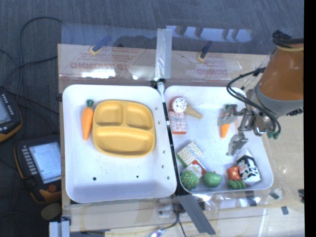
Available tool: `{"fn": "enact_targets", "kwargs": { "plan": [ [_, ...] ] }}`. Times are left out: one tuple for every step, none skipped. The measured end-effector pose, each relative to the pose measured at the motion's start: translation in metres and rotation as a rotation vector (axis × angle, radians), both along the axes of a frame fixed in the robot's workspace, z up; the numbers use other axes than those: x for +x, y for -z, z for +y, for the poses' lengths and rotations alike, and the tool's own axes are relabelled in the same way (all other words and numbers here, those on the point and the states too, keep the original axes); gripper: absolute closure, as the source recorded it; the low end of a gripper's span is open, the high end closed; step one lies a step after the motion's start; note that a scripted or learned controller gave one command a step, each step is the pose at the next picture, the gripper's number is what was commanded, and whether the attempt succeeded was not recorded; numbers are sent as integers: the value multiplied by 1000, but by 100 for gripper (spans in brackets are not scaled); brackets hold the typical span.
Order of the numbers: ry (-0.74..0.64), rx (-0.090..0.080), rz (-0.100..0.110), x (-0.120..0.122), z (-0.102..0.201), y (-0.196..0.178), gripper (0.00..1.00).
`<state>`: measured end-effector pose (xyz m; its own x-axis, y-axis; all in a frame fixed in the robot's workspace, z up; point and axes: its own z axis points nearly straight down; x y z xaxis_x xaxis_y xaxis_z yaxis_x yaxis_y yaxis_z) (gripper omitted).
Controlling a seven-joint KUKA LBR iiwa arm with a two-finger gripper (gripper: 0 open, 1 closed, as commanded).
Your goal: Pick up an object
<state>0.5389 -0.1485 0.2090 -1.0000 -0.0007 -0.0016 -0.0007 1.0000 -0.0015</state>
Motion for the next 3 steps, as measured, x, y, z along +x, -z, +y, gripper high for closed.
{"fn": "enact_targets", "kwargs": {
  "plan": [
    [-21, 0, 1, 48, -39, 108, 0],
    [-25, -3, -2, 50, -37, 97, 100],
    [-13, -1, -12, 73, 19, 117, 100]
  ]
}}
